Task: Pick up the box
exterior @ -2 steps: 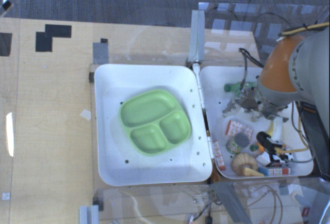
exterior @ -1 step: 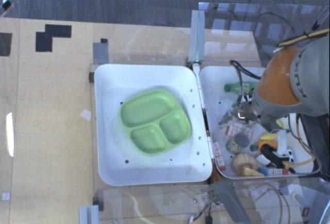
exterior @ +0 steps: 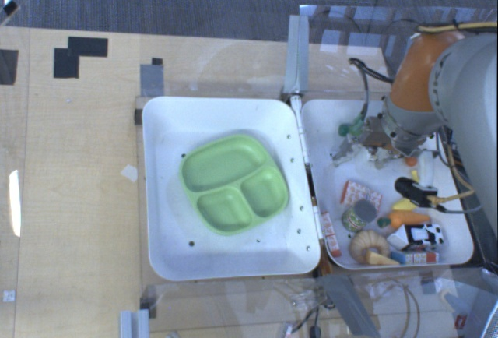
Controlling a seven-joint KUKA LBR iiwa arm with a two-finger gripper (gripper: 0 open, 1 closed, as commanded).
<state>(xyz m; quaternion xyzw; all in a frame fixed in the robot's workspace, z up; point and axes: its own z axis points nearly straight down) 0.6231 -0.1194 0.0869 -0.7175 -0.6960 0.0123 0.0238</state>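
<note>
The box is small, red and white, and lies flat in the middle of the right bin. My gripper hangs over the far part of that bin, a little beyond the box and apart from it. Its two fingers are spread open and hold nothing. The orange-banded wrist rises behind it to the right.
Around the box lie a round can, a tan pastry, an orange carrot, a black-and-white cow toy and a green item. A green divided plate sits in the left bin.
</note>
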